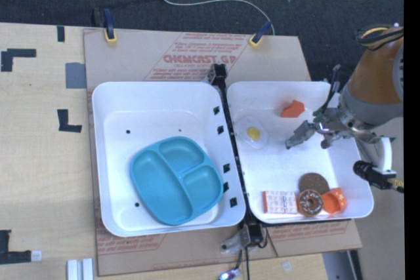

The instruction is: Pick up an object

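A: Starting at the left, what is sitting in the left bin [105, 141]?

B: A blue divided plate [176, 179] is lying flat toward the front of it, taking up much of the floor; nothing else is lying with it.

A: And moving across the divider?

B: The right bin [275, 174] is carrying the small things; a clear lid with a yellow centre [253, 134] is lying near the divider, an orange block [293, 109] is sitting toward the back, and along the front wall a red-and-white packet [279, 202], a brown round piece [314, 181], a sprinkled doughnut [310, 202] and an orange piece [333, 201] are crowding together, touching or nearly so.

A: Where is the tool [300, 135] hanging?

B: It is hovering over the middle of the right bin, between the orange block and the front cluster, reaching in from the right; I cannot tell how far it is opened, and nothing is showing in its grip.

A: So how far along is the pick?

B: I am judging it as not yet done; every object is lying on the bin floor, so choosing, closing and lifting are all remaining.

A: Room to move?

B: The bin's middle is lying open; the orange block is standing apart and looking easiest, while the front cluster is pressing close to the front wall, leaving little room for fingers.
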`<state>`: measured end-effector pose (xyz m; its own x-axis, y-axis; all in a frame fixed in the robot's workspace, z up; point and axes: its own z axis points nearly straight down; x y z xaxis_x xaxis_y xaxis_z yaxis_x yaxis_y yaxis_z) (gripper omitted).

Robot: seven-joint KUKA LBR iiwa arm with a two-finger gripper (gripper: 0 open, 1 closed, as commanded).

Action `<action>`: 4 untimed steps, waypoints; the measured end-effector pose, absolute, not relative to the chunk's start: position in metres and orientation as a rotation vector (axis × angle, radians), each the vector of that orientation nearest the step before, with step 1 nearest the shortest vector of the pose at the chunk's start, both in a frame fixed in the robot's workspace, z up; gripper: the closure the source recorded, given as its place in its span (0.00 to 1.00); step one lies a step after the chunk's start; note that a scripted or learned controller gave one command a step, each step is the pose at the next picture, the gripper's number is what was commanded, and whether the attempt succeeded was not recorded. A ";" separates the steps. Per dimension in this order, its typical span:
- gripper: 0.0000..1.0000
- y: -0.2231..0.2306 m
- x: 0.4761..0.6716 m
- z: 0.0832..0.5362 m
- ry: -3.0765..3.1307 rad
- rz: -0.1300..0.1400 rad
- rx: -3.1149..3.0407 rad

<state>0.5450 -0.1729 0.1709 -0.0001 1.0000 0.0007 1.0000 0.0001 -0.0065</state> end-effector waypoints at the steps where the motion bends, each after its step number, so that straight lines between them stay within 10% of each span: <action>1: 0.00 -0.170 0.543 0.106 -2.217 0.008 -2.216; 2: 0.00 -0.170 0.543 0.084 -2.223 0.003 -2.220; 3: 1.00 -0.170 0.544 0.096 -2.225 0.002 -2.223; 4: 1.00 -0.173 0.535 0.150 -2.223 -0.002 -2.223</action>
